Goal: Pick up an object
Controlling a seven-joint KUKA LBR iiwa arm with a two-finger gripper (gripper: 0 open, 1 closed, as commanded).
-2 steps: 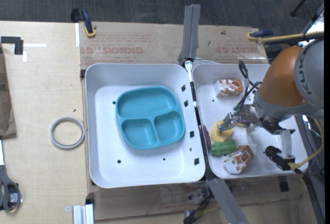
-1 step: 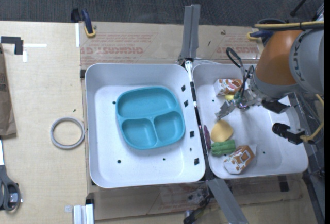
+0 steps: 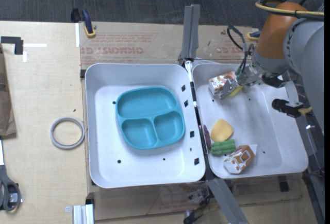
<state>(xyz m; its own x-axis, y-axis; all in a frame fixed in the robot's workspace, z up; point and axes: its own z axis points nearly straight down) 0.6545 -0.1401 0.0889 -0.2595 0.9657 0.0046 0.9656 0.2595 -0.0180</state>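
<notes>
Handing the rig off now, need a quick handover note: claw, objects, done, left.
Claw: down in the right bin, at its far end, against the patterned packet. Open or shut can't be judged, so no confirmed grasp.
Objects: packet lies at the far left of the right bin. Yellow piece, green piece and a small carton sit near the bin's near-left corner. Teal divided tray lies in the left bin.
Done: arm is at the packet.
Left: confirm grip, lift an object out.
</notes>
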